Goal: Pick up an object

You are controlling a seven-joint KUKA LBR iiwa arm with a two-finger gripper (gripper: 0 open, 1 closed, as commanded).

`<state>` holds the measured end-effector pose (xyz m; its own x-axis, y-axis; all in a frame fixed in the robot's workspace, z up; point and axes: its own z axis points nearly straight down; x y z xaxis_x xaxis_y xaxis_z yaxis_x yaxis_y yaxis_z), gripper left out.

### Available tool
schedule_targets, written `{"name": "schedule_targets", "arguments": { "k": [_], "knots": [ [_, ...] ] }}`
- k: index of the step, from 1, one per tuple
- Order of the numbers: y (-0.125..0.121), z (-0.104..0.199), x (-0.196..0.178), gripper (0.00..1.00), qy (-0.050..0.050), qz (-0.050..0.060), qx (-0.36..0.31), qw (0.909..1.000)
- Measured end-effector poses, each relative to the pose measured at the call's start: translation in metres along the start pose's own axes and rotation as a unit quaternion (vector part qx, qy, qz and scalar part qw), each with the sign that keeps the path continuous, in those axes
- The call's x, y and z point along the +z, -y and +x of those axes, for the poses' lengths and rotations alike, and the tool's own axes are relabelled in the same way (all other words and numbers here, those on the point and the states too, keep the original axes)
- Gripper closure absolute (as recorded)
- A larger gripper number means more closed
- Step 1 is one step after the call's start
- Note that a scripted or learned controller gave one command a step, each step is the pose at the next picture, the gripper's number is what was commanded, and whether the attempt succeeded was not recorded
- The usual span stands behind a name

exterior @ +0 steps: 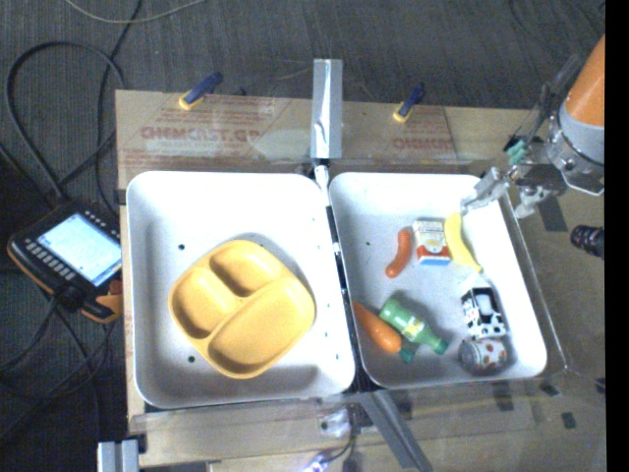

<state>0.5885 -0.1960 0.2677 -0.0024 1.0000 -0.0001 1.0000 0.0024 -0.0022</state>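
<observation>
Yellow banana (460,240) lies just below-left of the hand (488,191), which hovers over the right bin's (531,293) far corner, grip state unreadable; approach step, next a descent centred on the banana.

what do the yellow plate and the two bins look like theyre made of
The plate looks like moulded plastic with a matte to satin finish: one even yellow colour, soft rounded dividers, three compartments. The left bin and right bin look like thin formed plastic or enamelled metal, smooth and slightly glossy, with rounded corners and rolled rims; the view leaves open which.
</observation>
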Motion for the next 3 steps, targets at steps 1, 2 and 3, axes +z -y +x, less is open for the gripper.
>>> {"name": "schedule_targets", "arguments": {
  "k": [1, 2, 3],
  "knots": [
    [-0.057, 0.007, 0.059, 0.0, 0.002, -0.001, -0.117, 0.9931],
    [-0.055, -0.023, 0.165, 0.0, 0.002, -0.01, -0.139, 0.9902],
    [-0.054, -0.018, 0.164, 0.0, -0.004, -0.007, 0.051, 0.9987]
  ]
}}
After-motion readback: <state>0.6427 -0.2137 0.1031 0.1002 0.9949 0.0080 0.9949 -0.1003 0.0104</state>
